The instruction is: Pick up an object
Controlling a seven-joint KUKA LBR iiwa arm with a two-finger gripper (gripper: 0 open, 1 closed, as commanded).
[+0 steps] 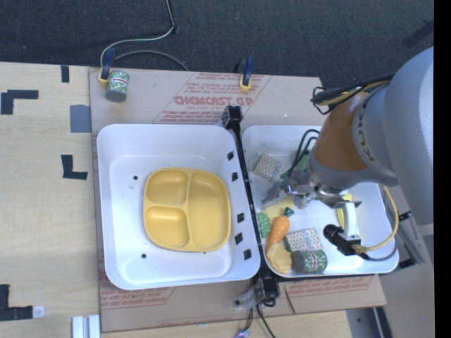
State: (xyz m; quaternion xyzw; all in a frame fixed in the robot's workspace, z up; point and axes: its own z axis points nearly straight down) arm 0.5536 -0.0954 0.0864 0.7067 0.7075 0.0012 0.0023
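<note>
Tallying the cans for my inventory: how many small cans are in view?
2: one can on the cardboard behind the left bin, one can at the right bin's front. The arm may hide others.

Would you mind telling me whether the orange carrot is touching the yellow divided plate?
Apart. The camera view shows the carrot lying in the right bin and the yellow plate in the left bin, with the bins' walls between them.

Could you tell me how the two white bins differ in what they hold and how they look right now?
The left bin holds one yellow divided plate lying flat; the right bin holds several small items, including an orange carrot and a small can. The arm reaches down into the right bin, while the left bin has no arm over it. The left bin looks wider in this view. Both are shallow, white and sit side by side.
</note>
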